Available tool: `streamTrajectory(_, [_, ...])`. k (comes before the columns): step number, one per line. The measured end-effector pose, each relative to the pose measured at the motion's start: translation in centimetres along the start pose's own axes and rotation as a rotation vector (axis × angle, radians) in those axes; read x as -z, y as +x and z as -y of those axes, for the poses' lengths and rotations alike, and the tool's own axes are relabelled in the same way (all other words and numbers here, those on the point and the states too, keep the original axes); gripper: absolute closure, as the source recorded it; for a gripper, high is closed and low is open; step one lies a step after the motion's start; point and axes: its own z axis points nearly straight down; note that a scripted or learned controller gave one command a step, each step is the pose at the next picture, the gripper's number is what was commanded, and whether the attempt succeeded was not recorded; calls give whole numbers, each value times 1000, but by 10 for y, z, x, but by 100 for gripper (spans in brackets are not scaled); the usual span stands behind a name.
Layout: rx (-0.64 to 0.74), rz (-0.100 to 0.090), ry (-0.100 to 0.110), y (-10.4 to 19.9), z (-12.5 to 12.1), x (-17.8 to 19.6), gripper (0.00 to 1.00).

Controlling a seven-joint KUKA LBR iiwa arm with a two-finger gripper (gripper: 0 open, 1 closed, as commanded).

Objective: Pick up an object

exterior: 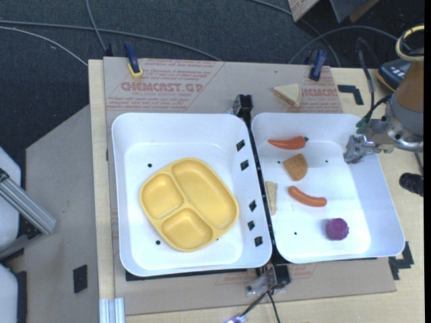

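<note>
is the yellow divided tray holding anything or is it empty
Empty. All three compartments of the yellow tray in the left bin show bare yellow bottoms.

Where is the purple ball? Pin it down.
The purple ball lies in the right bin, near its front right corner, just below and right of the sausage.

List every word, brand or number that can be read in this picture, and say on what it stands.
"CHEMCAST GP": red print on the brown protective sheet of the board, behind the left bin.
Smaller red lines above and below it: too blurred to read.
Red print behind the right bin: mirrored repeat, blurred, not readable.
</note>
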Motion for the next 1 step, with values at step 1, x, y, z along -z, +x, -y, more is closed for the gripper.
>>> streamTrajectory(1, [0,0,0,0,-2,48,100])
